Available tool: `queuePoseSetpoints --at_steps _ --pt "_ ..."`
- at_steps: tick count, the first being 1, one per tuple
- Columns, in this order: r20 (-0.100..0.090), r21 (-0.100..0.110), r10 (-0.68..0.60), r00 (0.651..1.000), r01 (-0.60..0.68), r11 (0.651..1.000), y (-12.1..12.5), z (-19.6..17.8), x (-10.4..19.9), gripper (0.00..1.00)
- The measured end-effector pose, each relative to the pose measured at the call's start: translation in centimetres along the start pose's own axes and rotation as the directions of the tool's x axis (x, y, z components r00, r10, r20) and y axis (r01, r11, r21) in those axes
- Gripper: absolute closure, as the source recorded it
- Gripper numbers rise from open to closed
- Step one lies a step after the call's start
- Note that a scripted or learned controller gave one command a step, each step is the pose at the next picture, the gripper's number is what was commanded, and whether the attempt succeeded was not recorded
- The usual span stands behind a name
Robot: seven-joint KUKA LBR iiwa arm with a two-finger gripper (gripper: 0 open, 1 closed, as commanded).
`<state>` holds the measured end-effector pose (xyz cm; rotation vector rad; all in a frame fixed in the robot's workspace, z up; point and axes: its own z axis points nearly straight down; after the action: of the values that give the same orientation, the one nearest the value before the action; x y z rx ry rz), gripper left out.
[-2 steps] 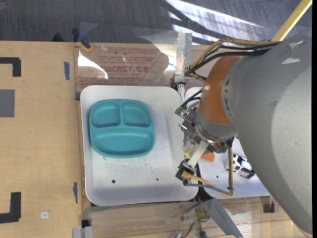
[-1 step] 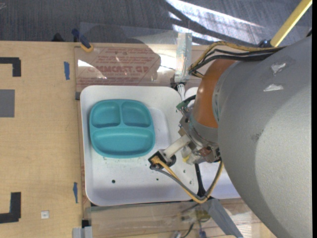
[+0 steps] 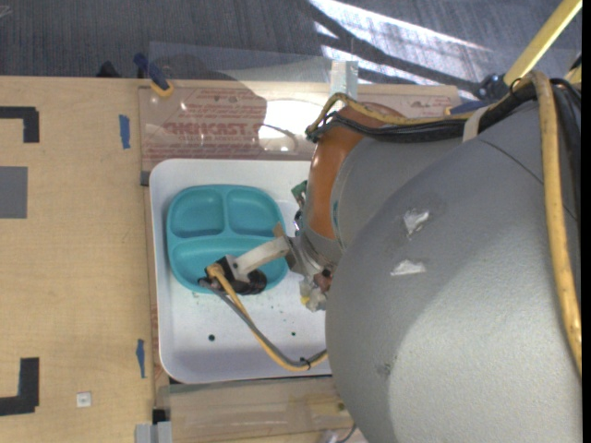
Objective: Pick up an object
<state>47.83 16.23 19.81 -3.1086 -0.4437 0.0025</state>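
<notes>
**Teal divided plate in the bin, arm low beside it**

The arm [image 3: 462, 275] is nearest the camera, its broad grey body covering the right and lower right of the view. Past that bulk, the orange band [image 3: 323, 183] curves down toward the wrist. The gripper [image 3: 310, 268] sits low over the white bin [image 3: 194, 358], close to the right edge of the plate. The arm's own body hides it, so I cannot tell whether it is open, closed or holding anything.

The plate [image 3: 208, 220] lies flat in the far left part of the bin. It is a bright teal dish with rounded corners and raised ridges that split it into three compartments. Two smaller ones lie side by side on the far side, and one longer one lies on the near side. Its surface looks smooth and a little glossy. A few small dark specks [image 3: 211, 338] dot the bin floor nearer the camera.

To the left is the pale wooden bench [image 3: 74, 247], marked with black corner brackets [image 3: 28, 123] and bits of blue tape [image 3: 124, 129]. Beyond the bin lies a clear sheet with red lettering [image 3: 203, 123], and beyond that grey carpet [image 3: 185, 7].
</notes>
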Motion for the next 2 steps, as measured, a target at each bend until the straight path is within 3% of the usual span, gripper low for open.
queuePoseSetpoints --at_steps 1,2 --pt "0.000 0.001 0.063 0.998 -0.063 0.998 -6.3 1.2 1.8 1.00" --pt "-0.003 -0.001 -0.318 0.948 0.318 0.948 -6.1 -5.9 1.9 1.00"
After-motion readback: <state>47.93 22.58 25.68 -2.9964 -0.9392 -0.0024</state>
